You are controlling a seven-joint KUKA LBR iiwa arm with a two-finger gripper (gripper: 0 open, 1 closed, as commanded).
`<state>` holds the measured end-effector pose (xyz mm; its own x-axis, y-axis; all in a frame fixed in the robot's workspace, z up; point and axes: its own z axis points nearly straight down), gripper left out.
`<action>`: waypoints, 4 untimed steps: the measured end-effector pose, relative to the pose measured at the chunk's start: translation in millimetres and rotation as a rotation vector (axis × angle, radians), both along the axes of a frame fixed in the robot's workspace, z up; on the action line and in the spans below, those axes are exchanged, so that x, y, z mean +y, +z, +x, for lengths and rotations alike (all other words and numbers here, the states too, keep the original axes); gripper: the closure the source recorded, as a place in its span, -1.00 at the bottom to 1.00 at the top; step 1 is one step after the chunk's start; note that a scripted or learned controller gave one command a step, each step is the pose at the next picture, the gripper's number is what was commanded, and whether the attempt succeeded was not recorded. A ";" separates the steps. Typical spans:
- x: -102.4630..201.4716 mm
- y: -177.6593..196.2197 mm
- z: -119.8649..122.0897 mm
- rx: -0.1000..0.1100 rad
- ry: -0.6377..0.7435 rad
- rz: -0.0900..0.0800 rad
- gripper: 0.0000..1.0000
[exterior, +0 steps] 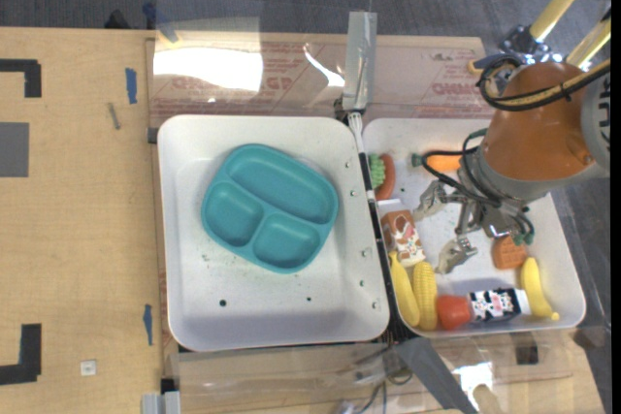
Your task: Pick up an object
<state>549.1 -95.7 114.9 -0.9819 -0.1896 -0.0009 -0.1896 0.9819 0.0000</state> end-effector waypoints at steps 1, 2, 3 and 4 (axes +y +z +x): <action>-8.3 17.7 56.2 -0.009 -0.169 0.001 -1.00; -12.4 -25.3 84.1 -0.012 -0.209 0.001 -1.00; -17.1 -24.2 110.5 0.024 -0.168 0.003 -1.00; -16.8 -9.5 118.2 -0.016 -0.169 0.002 1.00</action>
